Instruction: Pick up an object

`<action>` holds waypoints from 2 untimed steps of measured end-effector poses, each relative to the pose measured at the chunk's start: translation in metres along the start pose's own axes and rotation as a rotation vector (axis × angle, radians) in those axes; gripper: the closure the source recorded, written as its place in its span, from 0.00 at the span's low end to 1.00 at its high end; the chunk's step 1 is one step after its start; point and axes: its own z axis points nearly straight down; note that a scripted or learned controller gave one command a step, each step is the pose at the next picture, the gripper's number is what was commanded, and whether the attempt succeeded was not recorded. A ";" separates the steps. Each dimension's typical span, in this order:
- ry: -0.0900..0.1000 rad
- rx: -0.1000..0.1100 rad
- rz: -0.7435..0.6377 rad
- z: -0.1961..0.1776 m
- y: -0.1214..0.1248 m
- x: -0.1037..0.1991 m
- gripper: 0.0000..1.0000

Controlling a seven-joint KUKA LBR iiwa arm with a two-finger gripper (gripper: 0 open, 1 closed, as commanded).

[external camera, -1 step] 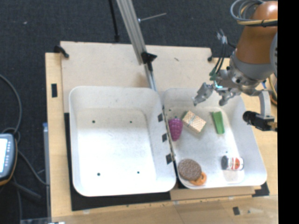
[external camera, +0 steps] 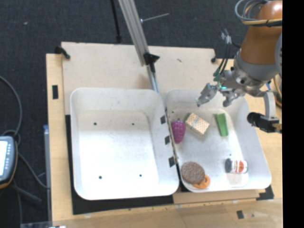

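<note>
**Gripper open above the far end of the right bin, nothing in it**

We see the arm [external camera: 259,42] reaching in from the right, grey with its orange band, and the gripper [external camera: 219,96] hanging over the far part of the right bin [external camera: 254,141]. Its two fingers [external camera: 207,94] stand spread apart, and we can make out only white bin floor between them, so the hand carries nothing.

In the right bin we count five things. A tan patterned block [external camera: 197,124] lies nearest the gripper, just toward us and a little left of it. Just right of the block lies a green bar [external camera: 222,124], its long side running near to far. Left of the block, close against the bin's left wall, sits a purple grape-like piece [external camera: 178,130]. Toward the near edge we find a brown round disc [external camera: 192,173], with an orange piece [external camera: 204,182] showing from under its near right side, the two touching. Right of those, by the near right corner, rests a small white container with red and dark markings [external camera: 236,166]; we cannot tell what it is.

The left bin [external camera: 118,141] sits beside the right one, their walls meeting in the middle. A slanted metal rail [external camera: 135,27] runs from the far side down to where the bins meet
</note>
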 end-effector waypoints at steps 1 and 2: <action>-0.002 0.005 0.004 0.044 0.005 0.001 0.00; -0.002 0.006 0.004 0.102 0.004 -0.010 0.00</action>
